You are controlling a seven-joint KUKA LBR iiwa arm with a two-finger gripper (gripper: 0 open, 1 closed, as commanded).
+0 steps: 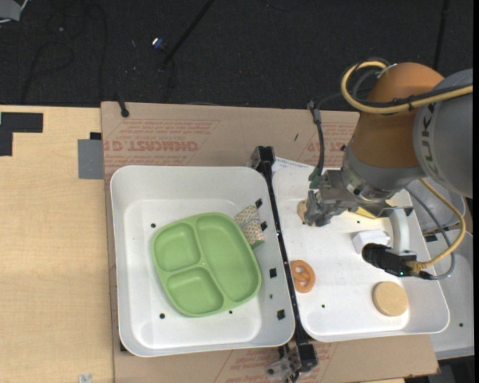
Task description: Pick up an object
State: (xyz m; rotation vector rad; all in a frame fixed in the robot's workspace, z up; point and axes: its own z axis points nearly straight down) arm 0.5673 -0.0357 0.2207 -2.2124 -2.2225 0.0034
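Note:
My gripper (314,212) is low over the far left part of the right bin (431,325), close to the divider. A small tan object (302,209) lies right at its left side, partly hidden by it; I cannot tell whether it is between the fingers. An orange pretzel-shaped piece (303,276) lies on the bin floor in front of the gripper. A round tan disc (390,298) rests at the near right of the same bin.
The left bin (132,325) holds a green divided plate (205,263), and a small patterned object (250,224) sits at the plate's far right corner. A black divider (276,246) runs between the bins. The arm's orange and grey body (399,134) overhangs the right bin's far side.

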